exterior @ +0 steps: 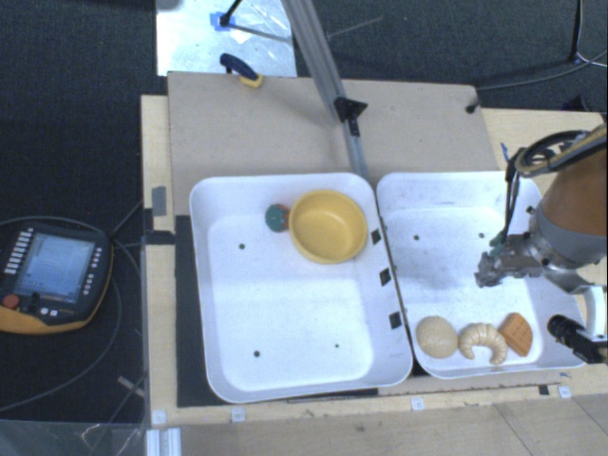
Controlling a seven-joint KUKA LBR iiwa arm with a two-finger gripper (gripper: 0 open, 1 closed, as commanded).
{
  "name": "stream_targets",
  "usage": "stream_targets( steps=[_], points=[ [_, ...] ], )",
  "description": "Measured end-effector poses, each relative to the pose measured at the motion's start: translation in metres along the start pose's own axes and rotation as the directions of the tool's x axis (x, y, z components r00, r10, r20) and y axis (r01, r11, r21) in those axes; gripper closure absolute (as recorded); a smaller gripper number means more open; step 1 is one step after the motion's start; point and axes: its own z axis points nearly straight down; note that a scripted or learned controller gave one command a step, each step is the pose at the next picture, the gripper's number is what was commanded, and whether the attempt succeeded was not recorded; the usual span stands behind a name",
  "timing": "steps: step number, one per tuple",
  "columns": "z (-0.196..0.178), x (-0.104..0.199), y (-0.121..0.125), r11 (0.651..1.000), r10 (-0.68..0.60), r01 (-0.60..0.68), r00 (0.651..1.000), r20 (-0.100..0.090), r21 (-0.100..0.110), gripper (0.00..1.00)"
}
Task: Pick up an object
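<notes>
My gripper (pixel 491 272) hangs over the right bin (pixel 446 202), near its right side, above bare bin floor. Nothing shows between its fingers. Along that bin's front edge lie three pieces of toy food: a round beige bun (pixel 437 336), a pale croissant (pixel 484 341) and an orange-brown waffle piece (pixel 517 332). The waffle piece lies a short way in front of the gripper and to its right. In the left bin (pixel 285 350), a yellow bowl (pixel 328 226) rests at the back right corner with a small dark green ball (pixel 276 218) touching its left side.
A grey pole (pixel 323 60) slants across the back of the bench toward the gap between the bins. A teach pendant (pixel 49 274) lies on the dark floor at the left. The arm's orange band (pixel 575 202) fills the right edge.
</notes>
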Motion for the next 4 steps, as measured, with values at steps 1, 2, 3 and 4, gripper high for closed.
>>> stream_targets(
  steps=[1,2,3,4],
  points=[
    [-0.046,-0.004,0.008,1.0,0.0,0.0,1.0,0.0,0.0,1.0],
    [-0.085,-0.004,0.009,1.0,0.0,0.0,1.0,0.0,0.001,1.0],
    [-0.079,0.045,-0.002,1.0,-0.004,0.004,1.0,-0.002,0.005,1.0],
    [-0.086,0.094,-0.001,1.0,-0.004,0.004,1.0,-0.002,0.004,1.0]
  ],
)
